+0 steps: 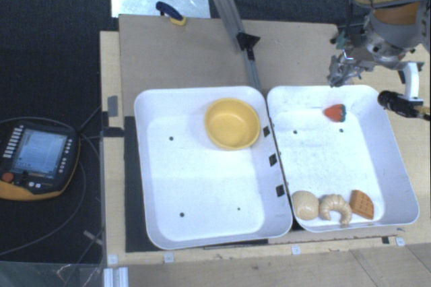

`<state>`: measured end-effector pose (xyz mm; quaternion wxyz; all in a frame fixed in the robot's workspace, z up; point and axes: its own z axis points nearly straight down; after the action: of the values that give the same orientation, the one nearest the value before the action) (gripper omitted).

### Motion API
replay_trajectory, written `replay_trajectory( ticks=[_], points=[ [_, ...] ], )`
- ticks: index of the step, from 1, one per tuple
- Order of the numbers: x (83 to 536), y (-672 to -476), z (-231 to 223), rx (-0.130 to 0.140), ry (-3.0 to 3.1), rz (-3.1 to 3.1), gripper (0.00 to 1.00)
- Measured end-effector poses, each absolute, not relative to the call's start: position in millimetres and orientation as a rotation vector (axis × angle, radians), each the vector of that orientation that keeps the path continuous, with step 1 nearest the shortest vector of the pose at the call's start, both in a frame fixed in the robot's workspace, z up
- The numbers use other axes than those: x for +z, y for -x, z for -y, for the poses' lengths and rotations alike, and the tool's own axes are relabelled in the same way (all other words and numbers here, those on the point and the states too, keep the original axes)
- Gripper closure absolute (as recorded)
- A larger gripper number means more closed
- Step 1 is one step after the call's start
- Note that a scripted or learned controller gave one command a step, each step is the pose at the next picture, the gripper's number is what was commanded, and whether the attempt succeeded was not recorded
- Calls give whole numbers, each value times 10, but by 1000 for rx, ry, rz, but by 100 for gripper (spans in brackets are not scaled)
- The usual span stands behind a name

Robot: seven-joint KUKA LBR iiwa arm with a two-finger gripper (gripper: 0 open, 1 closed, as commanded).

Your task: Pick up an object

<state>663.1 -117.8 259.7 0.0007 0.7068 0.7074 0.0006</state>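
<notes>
Toy strawberry (335, 112) lying in the right bin (394, 164), just below and apart from the gripper (340, 71). Poised over the bin's far rim, at the end of the arm (397, 3) reaching in from the upper right. Open or shut: cannot tell. No legible writing anywhere.

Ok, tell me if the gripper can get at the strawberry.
Probably yes. The gripper hangs above the right bin's far edge, and the strawberry lies alone just below it.
</notes>
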Motion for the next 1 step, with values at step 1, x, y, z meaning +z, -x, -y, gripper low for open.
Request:
replay_trajectory(
  ticks=[1],
  points=[
    [2657,-6661,635,3,-2216,-2227,100]
  ],
)
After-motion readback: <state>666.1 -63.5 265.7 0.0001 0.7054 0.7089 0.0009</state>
